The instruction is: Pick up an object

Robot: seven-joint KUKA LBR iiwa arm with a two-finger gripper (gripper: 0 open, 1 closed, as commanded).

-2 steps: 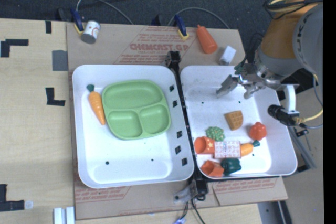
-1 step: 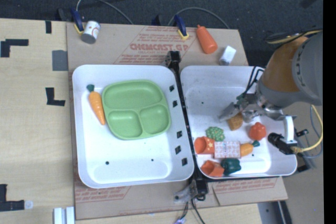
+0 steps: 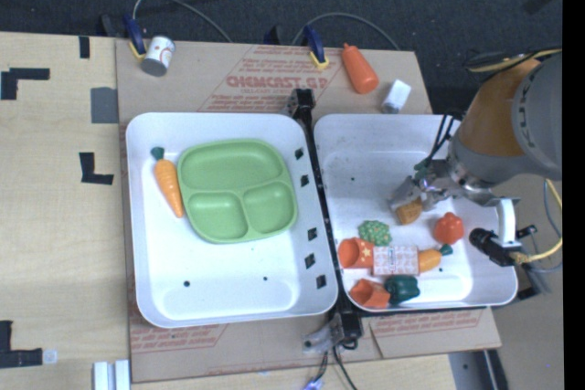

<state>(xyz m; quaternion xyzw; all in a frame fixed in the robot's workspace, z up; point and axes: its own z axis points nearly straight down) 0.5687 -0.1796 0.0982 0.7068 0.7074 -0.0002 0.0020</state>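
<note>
- The surface (image 3: 55, 269) is carrying 2 shallow white bins side by side, resting on a cardboard sheet (image 3: 265, 78).
- The left bin (image 3: 155, 288) is holding a green divided plate (image 3: 238, 189) with 3 compartments, and a toy carrot (image 3: 168, 184) is lying just beside the plate's left edge.
- The right bin (image 3: 366, 151) is holding a cluster of toy food along its near side: a green broccoli piece (image 3: 374, 232), an orange-red piece (image 3: 349, 252), a pink and white box (image 3: 395, 260), a dark green piece (image 3: 403, 289), an orange piece (image 3: 369, 292) and a red tomato-like piece (image 3: 448, 227).
- The arm (image 3: 512, 128) is reaching in from the right, with its orange band above the right bin's far right side.
- The gripper (image 3: 413, 196) is sitting low in the right bin, directly over a small tan object (image 3: 409, 212) that is touching or just below its tip.
- Gripper opening: I cannot tell from this view, nor whether the tan object is actually in its grasp.
- Outside the bins, an orange bottle-shaped toy (image 3: 359, 68), a small white cube (image 3: 397, 95) and a small can (image 3: 157, 54) are lying on the cardboard sheet at the far side.
</note>
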